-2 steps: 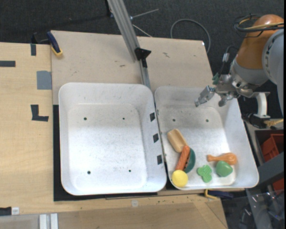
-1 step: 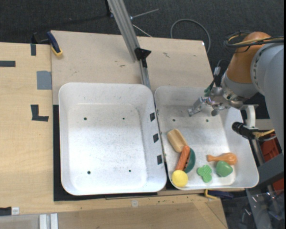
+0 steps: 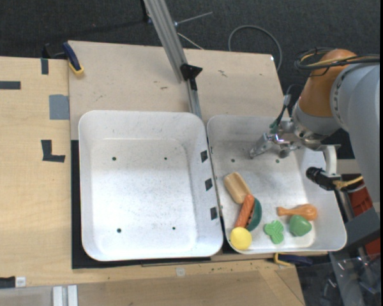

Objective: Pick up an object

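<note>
over the right bin (image 3: pixel 319 234), gripper (image 3: pixel 260 149) with nothing between its fingers, spread unclear, toys near front edge

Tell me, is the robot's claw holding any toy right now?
No. The claw holds nothing; it hangs over bare floor of the right bin, apart from the toys.

Toys (image 3: pixel 268 212) in right bin (image 3: pixel 233 132) (near front)

Light wooden bench (image 3: pixel 134 85), two white bins, left (image 3: pixel 89 171), right (image 3: pixel 325 231), side by side
</note>
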`<state>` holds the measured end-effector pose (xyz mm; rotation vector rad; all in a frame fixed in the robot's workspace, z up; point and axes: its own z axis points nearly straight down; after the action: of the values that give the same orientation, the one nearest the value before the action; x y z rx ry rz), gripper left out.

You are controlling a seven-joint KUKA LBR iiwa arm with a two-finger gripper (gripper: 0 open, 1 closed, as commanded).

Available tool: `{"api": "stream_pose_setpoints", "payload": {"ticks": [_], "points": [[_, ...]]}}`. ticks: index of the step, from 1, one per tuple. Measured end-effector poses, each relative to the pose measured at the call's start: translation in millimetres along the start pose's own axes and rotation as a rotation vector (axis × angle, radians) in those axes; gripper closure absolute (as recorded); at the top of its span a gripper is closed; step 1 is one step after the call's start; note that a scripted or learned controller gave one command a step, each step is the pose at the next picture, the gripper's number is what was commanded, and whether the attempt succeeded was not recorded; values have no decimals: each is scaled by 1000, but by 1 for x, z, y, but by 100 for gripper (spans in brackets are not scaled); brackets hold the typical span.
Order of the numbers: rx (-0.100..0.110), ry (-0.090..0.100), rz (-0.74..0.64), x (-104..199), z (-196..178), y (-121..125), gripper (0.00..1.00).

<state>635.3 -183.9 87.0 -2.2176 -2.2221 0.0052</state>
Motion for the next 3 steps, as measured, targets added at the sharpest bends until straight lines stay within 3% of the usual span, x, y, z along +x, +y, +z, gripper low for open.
{"api": "stream_pose_setpoints", "payload": {"ticks": [1,2,3], "points": [[-1,-1,-1,1,-11,1,100],[-7,0,2,0,-64,-9,100],[-8,-1,1,-5,-113,0,100]]}}
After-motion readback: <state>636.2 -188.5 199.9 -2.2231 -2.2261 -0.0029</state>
